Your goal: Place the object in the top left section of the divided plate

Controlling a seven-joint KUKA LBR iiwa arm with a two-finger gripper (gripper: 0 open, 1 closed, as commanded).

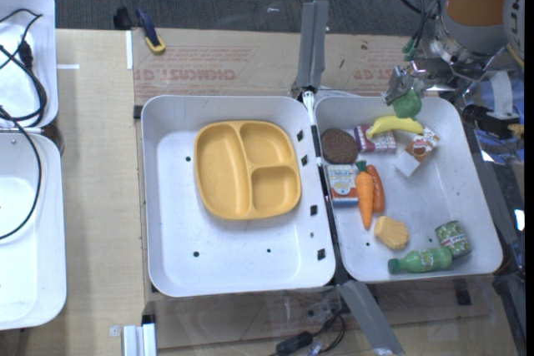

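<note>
A yellow divided plate lies in the left bin, with one long section on its left and two smaller ones on its right; all three are bare. My gripper hangs over the far edge of the right bin. A small green object sits pinched at its fingertips, lifted just above a banana. The gripper is well to the right of the plate, across the divider between the bins.
The right bin holds a brown round patty, a small carton, a carrot, a tan chunk, a green bottle, a green can and a white cube. A grey post stands behind the bins.
</note>
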